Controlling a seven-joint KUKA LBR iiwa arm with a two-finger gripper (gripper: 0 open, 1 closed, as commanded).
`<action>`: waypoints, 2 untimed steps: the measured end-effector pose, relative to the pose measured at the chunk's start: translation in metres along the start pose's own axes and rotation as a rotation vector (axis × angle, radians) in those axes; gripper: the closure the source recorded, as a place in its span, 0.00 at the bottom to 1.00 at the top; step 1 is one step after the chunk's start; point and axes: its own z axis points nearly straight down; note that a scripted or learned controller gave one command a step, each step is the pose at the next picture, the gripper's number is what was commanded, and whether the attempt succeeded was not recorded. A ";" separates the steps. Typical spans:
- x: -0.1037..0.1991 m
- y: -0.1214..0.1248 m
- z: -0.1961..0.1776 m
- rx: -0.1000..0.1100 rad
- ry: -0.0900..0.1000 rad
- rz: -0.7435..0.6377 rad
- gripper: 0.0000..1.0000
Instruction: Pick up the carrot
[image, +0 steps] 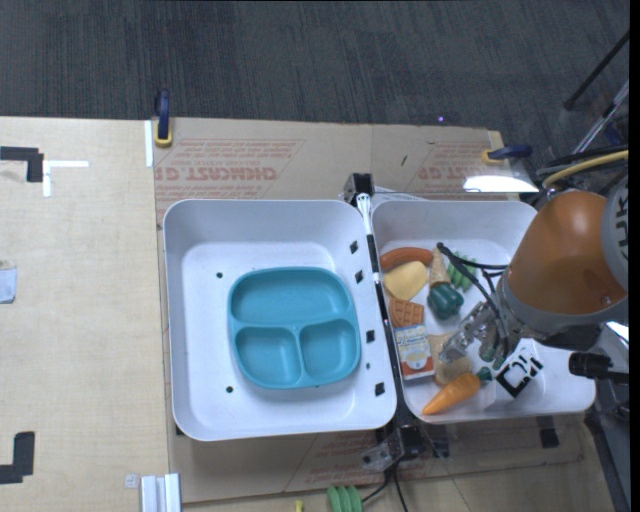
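While two white bins sat side by side on the tabletop, one carrot (452, 392) lay at the right bin's (560, 398) front edge. The end effector (478, 338) hovered just above it; whether it was apart or together I cannot tell. One blue tray (294, 327) occupied the left bin (195, 330).

Illumination is bright and even from overhead. Both white bins (180, 330) read slightly overexposed. A glare patch lies on the tabletop (498, 184) near the far right corner. Shadows are soft. Overall focus is slightly soft.
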 end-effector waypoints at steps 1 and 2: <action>0.000 0.000 0.000 0.000 0.000 -0.001 0.00; 0.007 -0.002 0.019 0.008 0.012 -0.149 0.00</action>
